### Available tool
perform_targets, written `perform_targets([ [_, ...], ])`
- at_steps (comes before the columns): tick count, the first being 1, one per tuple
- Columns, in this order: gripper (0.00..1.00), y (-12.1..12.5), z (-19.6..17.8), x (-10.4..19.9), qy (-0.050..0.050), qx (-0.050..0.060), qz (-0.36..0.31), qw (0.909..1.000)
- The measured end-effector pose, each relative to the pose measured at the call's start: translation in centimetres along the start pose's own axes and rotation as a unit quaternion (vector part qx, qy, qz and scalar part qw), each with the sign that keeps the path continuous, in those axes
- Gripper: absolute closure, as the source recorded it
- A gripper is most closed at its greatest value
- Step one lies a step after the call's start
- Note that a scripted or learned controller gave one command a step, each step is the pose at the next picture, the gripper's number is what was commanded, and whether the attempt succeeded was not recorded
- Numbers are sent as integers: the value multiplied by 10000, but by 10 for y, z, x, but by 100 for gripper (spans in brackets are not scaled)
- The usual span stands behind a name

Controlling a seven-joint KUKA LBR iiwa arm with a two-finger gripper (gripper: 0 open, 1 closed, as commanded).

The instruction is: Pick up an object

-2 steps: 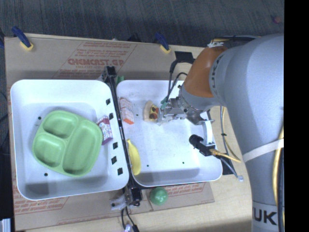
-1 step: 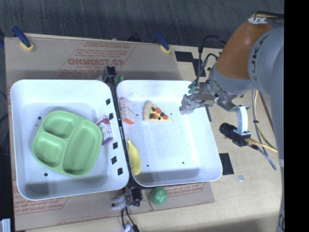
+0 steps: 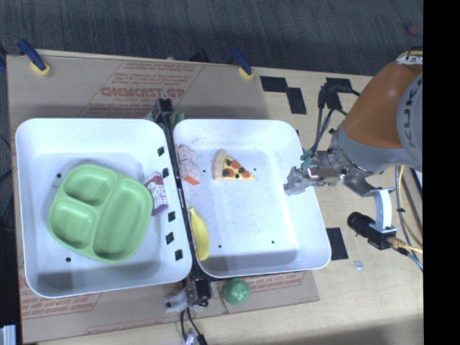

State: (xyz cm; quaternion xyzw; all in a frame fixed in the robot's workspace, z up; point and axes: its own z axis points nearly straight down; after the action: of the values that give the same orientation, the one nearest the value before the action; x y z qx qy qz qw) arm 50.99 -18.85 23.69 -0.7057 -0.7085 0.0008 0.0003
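Arm point(image 3: 381, 121) reaches in from right, wrist bent low; gripper point(image 3: 296, 180) hangs over right bin point(image 3: 302, 243) at its right rim, finger state: cannot tell. Pizza slice point(image 3: 232, 167) lies at bin's far-left, well apart from gripper.

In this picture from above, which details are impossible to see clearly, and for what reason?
- Grey two-finger gripper, camera view: blurred and small at the right white bin's rim.
- Small red-and-white packet against the divider: print too small to read.
- Purple-and-white wrapper in the left white bin: partly tucked beside the green divided plastic tray.
- Grey and orange arm: cut off at the right.
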Motion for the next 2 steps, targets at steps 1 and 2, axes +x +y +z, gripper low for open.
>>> perform_targets([
  [1, 0, 0, 0, 0, 2, 0, -4, 10000],
  [2, 0, 75, 145, 34, 8, 1, -13, 10000],
])
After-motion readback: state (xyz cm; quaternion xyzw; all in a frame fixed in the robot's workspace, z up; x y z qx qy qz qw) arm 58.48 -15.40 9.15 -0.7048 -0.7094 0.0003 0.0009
